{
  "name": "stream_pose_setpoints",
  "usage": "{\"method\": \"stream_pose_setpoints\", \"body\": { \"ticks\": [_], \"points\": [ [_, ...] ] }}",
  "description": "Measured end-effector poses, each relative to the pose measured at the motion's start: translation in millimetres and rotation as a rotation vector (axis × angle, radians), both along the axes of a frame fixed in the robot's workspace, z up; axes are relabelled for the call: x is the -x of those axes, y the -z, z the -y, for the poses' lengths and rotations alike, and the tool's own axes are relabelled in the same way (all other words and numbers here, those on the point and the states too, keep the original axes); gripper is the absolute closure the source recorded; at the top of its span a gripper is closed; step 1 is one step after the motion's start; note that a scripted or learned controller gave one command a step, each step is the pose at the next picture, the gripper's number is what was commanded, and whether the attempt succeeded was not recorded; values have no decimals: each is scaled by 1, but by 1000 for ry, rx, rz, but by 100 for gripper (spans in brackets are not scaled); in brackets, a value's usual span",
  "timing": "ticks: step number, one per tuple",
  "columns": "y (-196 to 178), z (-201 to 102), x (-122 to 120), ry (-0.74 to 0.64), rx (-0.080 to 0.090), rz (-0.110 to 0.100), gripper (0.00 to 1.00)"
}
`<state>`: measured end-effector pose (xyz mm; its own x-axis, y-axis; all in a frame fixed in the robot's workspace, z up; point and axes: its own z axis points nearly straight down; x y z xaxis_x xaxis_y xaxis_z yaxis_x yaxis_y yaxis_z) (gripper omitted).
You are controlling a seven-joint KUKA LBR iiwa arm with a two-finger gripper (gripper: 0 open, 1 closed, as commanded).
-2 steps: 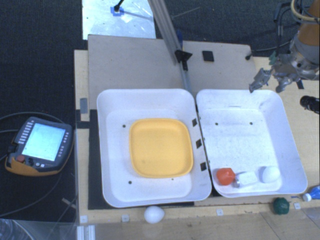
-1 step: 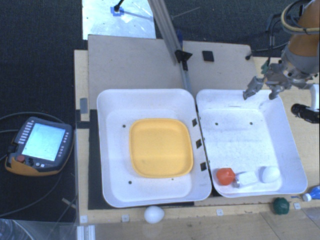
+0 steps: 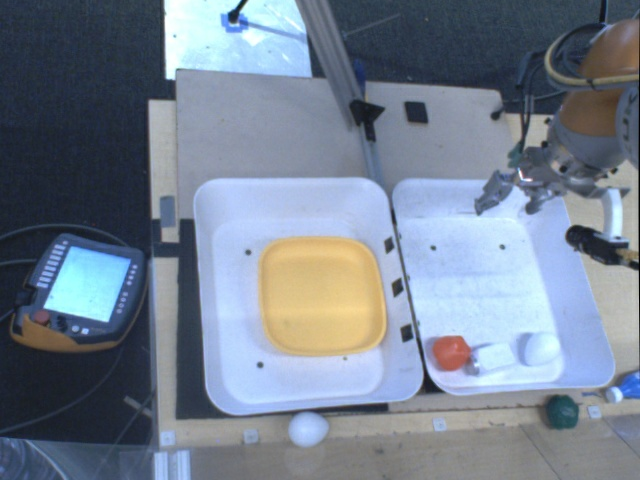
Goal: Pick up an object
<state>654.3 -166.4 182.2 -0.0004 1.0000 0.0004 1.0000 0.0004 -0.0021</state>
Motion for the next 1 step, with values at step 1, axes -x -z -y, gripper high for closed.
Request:
{"method": "stream_pose_setpoints", "body": {
  "ticks": [1],
  "points": [
    [62, -2, -1, 0, 0, -1, 0]
  ]
}}
